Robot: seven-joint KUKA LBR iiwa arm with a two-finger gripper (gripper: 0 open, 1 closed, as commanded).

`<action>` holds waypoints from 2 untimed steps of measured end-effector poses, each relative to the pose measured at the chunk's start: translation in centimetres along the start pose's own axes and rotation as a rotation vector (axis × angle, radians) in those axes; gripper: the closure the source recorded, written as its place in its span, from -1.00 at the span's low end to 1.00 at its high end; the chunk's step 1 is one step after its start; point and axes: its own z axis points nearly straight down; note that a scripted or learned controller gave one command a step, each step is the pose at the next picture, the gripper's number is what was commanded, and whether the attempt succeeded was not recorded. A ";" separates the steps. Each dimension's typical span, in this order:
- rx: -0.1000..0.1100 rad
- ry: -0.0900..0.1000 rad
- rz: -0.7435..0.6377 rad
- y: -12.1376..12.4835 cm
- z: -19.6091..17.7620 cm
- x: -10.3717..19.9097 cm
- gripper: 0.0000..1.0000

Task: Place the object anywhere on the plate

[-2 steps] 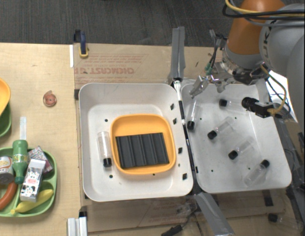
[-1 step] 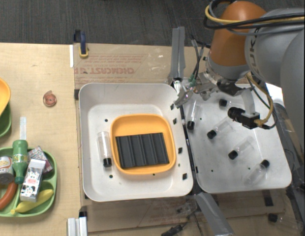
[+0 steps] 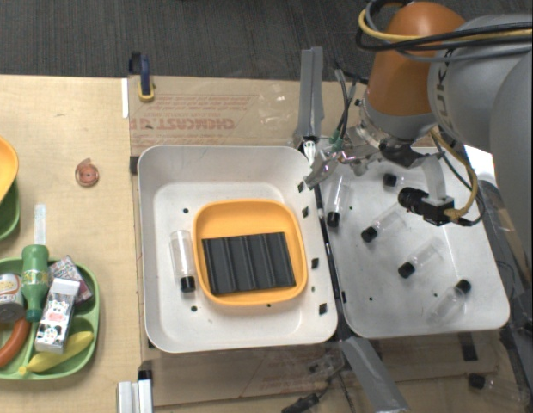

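Gripper (image 3: pixel 322 169) hangs over the bins' shared edge, w/ a clear vial (image 3: pixel 332 198) upright between its fingers, just right of the orange plate (image 3: pixel 249 252) in the left bin (image 3: pixel 163 317), apart.

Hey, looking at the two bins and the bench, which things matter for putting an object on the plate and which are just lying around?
Job:
orange plate
clear vials with black caps in the right bin
vial beside the plate
gripper

Lying about:
green tray of toy food
small pink thing on the bench
blue clamp
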 end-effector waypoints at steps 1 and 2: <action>0.000 0.000 0.000 0.0 0.0 0.0 -1.00; -0.004 -0.002 -0.165 0.4 -2.0 -6.4 -1.00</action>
